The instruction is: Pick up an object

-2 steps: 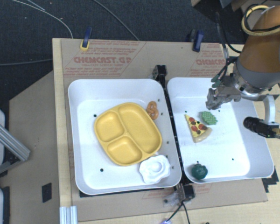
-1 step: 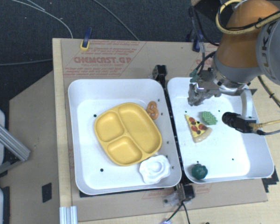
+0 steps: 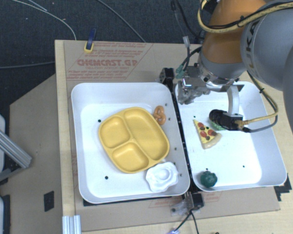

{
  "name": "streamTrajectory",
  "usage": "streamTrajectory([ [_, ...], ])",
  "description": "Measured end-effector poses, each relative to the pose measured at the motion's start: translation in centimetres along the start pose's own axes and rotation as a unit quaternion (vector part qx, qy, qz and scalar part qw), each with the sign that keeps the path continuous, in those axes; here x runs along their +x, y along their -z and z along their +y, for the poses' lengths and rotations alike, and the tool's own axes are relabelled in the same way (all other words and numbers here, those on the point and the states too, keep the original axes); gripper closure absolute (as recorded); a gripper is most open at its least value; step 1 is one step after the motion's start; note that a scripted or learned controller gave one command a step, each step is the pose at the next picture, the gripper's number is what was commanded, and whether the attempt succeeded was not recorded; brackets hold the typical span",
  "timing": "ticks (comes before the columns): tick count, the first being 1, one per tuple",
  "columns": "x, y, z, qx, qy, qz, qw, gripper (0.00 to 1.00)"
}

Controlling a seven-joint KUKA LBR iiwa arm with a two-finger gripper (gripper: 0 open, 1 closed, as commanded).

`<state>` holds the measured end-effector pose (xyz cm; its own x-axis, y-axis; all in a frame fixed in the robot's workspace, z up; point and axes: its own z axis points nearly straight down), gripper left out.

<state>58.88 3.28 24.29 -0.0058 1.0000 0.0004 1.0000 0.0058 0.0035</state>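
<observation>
**Pizza slice apart from gripper**

The gripper (image 3: 186,91) sits at the right bin's (image 3: 263,172) upper-left corner; open or closed, I can't tell. The pizza slice (image 3: 206,133) lies on the bin floor nearby, lower in view.

Red block capitals reading "CHEMCAST GP" (image 3: 107,61) stood on the tan paper-covered tabletop (image 3: 63,130), just beyond the far rim of the left shallow white plastic bin (image 3: 80,130). Smaller lines of red print ran above and below that name, too fine to read. Dark letters on the robot's grey metal arm (image 3: 278,43) at the far right were cut off and could not be read.
</observation>
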Motion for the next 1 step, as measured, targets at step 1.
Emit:
streamTrajectory([
  [1, 5.55, -1.56, 0.10, 0.003, 0.000, 0.001, 1.0000, 1.00],
])
